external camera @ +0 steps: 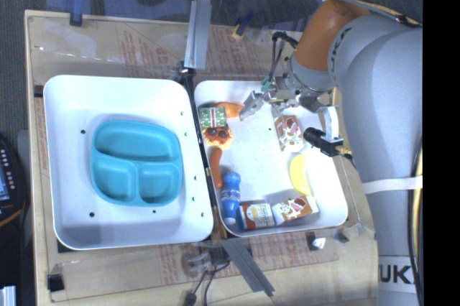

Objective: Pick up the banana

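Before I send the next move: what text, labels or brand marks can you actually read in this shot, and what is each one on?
"UK", white letters cut off at the picture's edge, on the grey arm at bottom right.
Faint red print on the bench board around the bins: too blurred to read.
Packets in the right bin, such as the carton at its near edge and the packet near the gripper: printed labels, too small to read.
Banana: no marking seen.
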Controlling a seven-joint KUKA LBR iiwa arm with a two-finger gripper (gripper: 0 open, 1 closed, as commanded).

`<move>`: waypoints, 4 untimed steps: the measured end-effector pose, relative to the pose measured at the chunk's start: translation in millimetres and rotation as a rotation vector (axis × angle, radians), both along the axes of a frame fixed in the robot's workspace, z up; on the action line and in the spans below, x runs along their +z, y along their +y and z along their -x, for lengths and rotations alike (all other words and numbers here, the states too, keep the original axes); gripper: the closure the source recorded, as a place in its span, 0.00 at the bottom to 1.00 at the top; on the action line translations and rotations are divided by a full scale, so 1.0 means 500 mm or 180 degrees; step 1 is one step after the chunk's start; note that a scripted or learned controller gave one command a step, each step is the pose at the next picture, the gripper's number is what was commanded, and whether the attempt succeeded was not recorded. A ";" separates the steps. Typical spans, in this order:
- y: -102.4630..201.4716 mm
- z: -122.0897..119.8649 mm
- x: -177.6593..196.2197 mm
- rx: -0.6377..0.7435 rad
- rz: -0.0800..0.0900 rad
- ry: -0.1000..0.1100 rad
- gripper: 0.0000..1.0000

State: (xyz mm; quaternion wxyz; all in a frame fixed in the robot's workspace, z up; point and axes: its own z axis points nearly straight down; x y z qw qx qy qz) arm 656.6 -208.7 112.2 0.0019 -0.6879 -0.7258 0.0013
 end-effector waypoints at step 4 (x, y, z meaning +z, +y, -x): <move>0.006 -0.005 -0.017 0.0717 -0.0008 -0.0005 0.00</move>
